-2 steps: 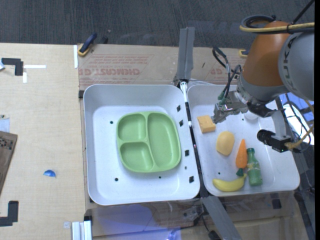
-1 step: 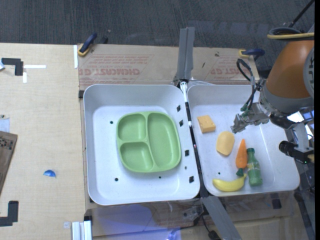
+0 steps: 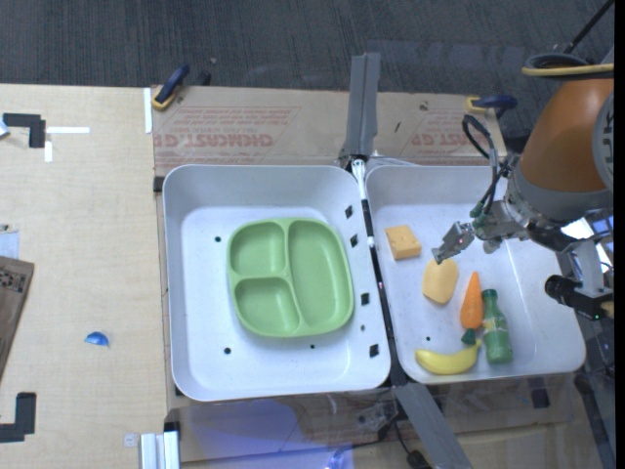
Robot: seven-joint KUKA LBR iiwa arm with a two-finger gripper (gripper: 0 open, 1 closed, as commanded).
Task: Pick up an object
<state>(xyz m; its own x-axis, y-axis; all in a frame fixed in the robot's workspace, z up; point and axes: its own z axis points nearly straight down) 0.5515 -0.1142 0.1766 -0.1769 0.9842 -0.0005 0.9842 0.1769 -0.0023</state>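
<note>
My gripper (image 3: 451,244) hangs over the right bin (image 3: 547,364), near its middle, with nothing seen held in it. Just left of it lies an orange-yellow block (image 3: 402,242). Directly below it in the view sits a pale yellow rounded piece (image 3: 440,282). An orange carrot (image 3: 472,301) lies beside that piece, with a green bottle (image 3: 496,328) to its right. A yellow banana (image 3: 447,361) rests near the bin's front wall. The grey arm with its orange band (image 3: 571,135) reaches in from the right.
The left bin (image 3: 186,262) holds a green divided plate (image 3: 291,277). A raised divider (image 3: 369,262) runs between the two bins. Cables and arm parts (image 3: 581,291) crowd the right bin's right side. Cardboard (image 3: 254,130) lies behind the bins.
</note>
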